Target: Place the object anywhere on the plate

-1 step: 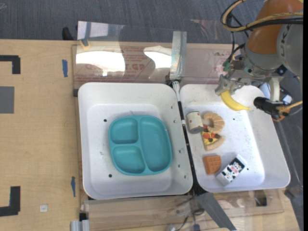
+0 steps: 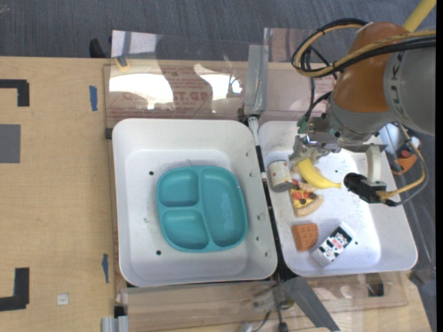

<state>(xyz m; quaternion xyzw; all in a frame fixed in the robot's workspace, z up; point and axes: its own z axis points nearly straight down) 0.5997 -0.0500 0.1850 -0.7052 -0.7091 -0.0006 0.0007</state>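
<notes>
Camera view: tool (image 2: 305, 152) just above banana (image 2: 317, 175), teal plate (image 2: 202, 207) well apart.

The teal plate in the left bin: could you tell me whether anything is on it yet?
Empty: all three compartments of the plate show bare teal; the banana lies in the right bin.

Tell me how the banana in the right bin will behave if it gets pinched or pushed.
The banana is curved and smooth, so it will probably pivot or spin when nudged rather than slide straight. It looks like a small toy, likely light and stiff. Its rounded, tapering body may squirt out of the pincer unless gripped across the middle.
</notes>
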